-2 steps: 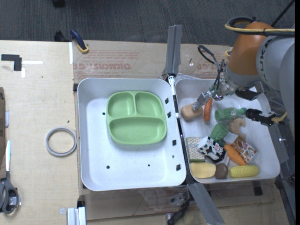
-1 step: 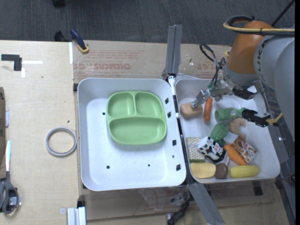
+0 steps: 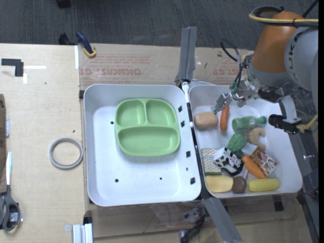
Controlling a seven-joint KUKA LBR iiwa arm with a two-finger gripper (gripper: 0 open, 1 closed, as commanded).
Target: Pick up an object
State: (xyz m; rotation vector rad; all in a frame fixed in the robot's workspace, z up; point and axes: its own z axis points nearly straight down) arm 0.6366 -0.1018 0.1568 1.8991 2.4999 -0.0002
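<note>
Approach over the right bin, nothing lifted yet.

I have the gripper (image 3: 223, 104) low near the right bin's (image 3: 293, 161) far-left corner, fingers slightly parted around nothing, just beside the upright small carrot (image 3: 224, 120) and bread roll (image 3: 205, 120). Next I'd judge a drop onto one, then a close. I count two bins, one green plate (image 3: 148, 126) in the left bin (image 3: 96, 176), two carrots, one corn cob (image 3: 263, 185), one green bottle (image 3: 248, 122).
</note>
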